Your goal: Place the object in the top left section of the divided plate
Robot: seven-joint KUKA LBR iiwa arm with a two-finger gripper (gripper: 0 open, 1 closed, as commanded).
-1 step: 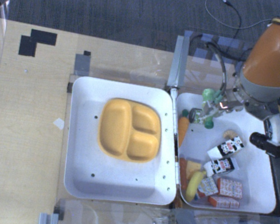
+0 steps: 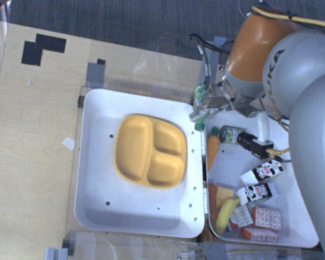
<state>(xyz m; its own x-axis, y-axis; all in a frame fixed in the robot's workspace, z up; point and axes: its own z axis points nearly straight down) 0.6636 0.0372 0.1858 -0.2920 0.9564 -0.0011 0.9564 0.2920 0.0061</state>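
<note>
1. Carrot [image 2: 210, 152] is lying lengthwise in the right bin [image 2: 299, 227], just below the gripper [image 2: 202, 111], against the wall where the two bins are meeting.
2. Nothing is showing between the gripper's fingers. The gripper is hanging over the top end of that shared wall, and whether it is open or closed cannot be told from this view.
3. A small green piece is sitting at the gripper's tip, too blurred to identify.
4. The yellow divided plate [image 2: 150, 150] is resting in the left bin [image 2: 97, 147], below and to the left of the gripper, with one long section on its left and two smaller sections on its right.
5. The grey arm [image 2: 314, 75], with its orange band, is reaching in from the right and above the gripper, covering the upper right corner of the right bin.
6. A dark bottle with a green label [image 2: 236, 137] is lying on its side just right of the gripper and slightly below it.
7. Farther below and to the right of the gripper, two small black-and-white cartons [image 2: 260, 182] are lying near a banana [image 2: 226, 213] and some red-patterned boxes [image 2: 263, 222] at the right bin's lower end.
</note>
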